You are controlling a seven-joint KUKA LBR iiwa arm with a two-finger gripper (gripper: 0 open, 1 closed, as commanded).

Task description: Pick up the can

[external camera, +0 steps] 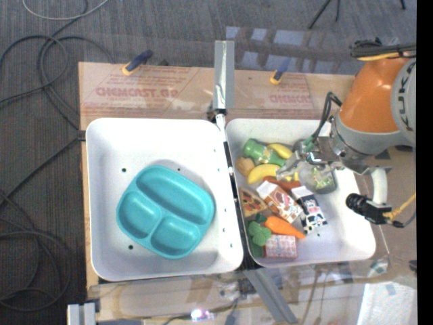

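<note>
The can (323,179) is a small grey cylinder with a green label. It lies in the right white bin (352,249), toward the bin's right-middle, beside the toy food pile. My gripper (306,161) hangs low over the bin, just up and to the left of the can, close to it or touching it. The wrist and the orange band (369,107) cover the bin's far right corner. From this angle I cannot make out whether the can is between the gripper's tips.
The right bin also holds a green pepper (256,149), bananas (265,172), a pizza slice (252,202), a carrot (284,227), broccoli (258,233), a pink packet (280,247) and small cartons (311,212). A teal divided plate (166,212) lies in the left bin (108,147).
</note>
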